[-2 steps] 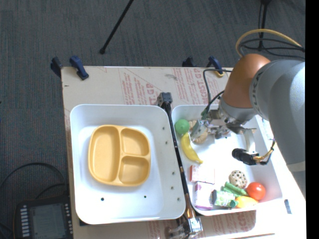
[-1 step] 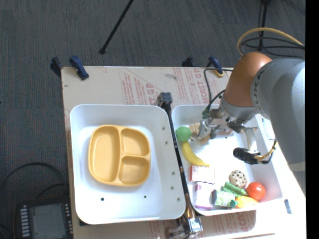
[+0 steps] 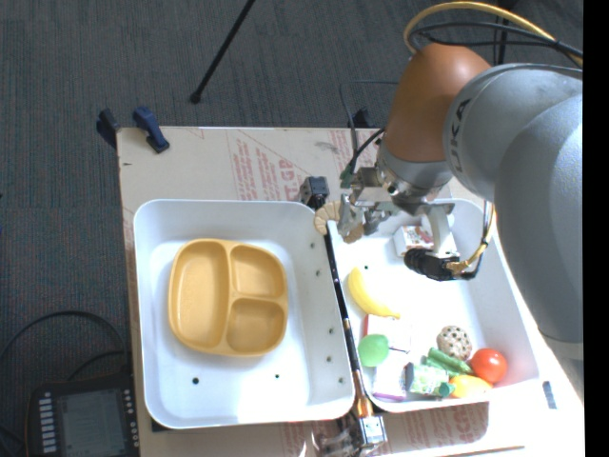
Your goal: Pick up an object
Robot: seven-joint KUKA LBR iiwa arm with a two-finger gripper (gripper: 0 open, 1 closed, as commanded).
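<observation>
Gripper hangs at the far left corner of the right bin; the toy banana lies just nearer the camera

The gripper [image 3: 366, 219] sits low over the far end of the right bin [image 3: 504, 303], close to the wall it shares with the left bin [image 3: 152, 255], and whether it is open or closed I cannot tell, as the wrist hardware covers it. No object is visibly held. The closest candidate is the banana [image 3: 369, 294], lying on the bin floor just toward the near edge from the gripper, its long axis running slantwise from the shared wall toward the bin's middle. A grasp would likely want the gripper closing across that axis. The other toys, a green ball [image 3: 374, 350], a tomato [image 3: 488, 365] and a speckled ball [image 3: 454, 341], cluster farther off at the near end. The yellow divided plate [image 3: 228, 296] lies in the left bin.
</observation>
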